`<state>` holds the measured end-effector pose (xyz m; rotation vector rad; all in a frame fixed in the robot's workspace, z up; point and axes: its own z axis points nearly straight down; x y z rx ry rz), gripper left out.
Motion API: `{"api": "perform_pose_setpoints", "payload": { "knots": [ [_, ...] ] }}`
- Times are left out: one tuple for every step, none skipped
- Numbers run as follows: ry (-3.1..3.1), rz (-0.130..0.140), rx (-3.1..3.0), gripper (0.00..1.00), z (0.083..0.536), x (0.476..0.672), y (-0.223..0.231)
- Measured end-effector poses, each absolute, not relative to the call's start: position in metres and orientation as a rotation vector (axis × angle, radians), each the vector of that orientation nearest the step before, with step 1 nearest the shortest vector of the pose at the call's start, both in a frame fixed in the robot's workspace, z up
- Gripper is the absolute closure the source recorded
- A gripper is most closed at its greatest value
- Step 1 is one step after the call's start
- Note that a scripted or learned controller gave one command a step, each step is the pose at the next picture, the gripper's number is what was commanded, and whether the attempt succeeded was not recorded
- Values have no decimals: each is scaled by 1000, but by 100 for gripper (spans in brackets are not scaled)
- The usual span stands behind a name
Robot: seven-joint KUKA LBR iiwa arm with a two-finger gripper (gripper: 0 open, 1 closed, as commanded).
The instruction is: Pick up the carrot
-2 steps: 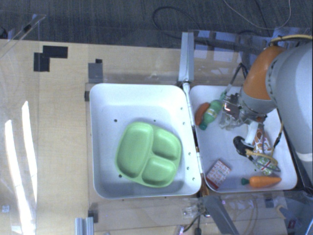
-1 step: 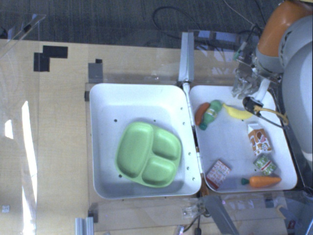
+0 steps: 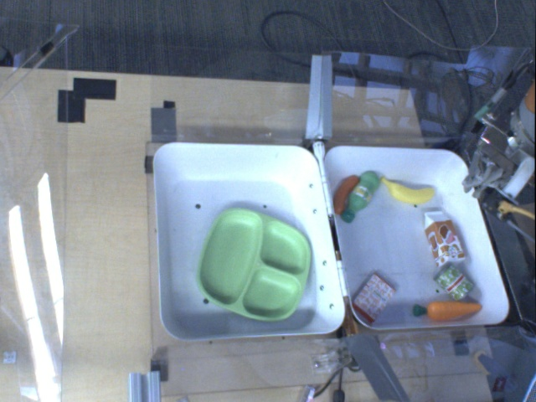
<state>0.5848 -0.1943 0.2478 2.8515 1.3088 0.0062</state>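
Wooden bench, two white bins: carrot [image 3: 450, 310] lies flat in right bin's [image 3: 394, 245] near-right corner, just beside a small green packet [image 3: 453, 282]; gripper [image 3: 486, 170] at far-right rim, finger state unclear, should descend across carrot's width.

The carrot [image 3: 448, 310] lies along the near wall of the right bin [image 3: 394, 249], close to the near right corner, so the wall and the corner crowd it on two sides. A small green packet [image 3: 453, 282] sits just behind it, and a red and white packet [image 3: 443, 239] stands farther back along the right wall. A red card [image 3: 374, 296] lies to its left, apart from it, with bare floor between them. The bin's middle is open. At the far end a banana [image 3: 409, 193], a green bottle [image 3: 359, 196] and a red piece [image 3: 344, 193] cluster near the dividing wall. In the left bin [image 3: 180, 224], a green tray [image 3: 255, 264] takes up the centre.
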Motion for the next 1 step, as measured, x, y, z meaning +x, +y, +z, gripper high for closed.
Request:
{"api": "perform_pose_setpoints", "payload": {
  "knots": [
    [809,7,3032,100,252,645,-194]
  ]
}}
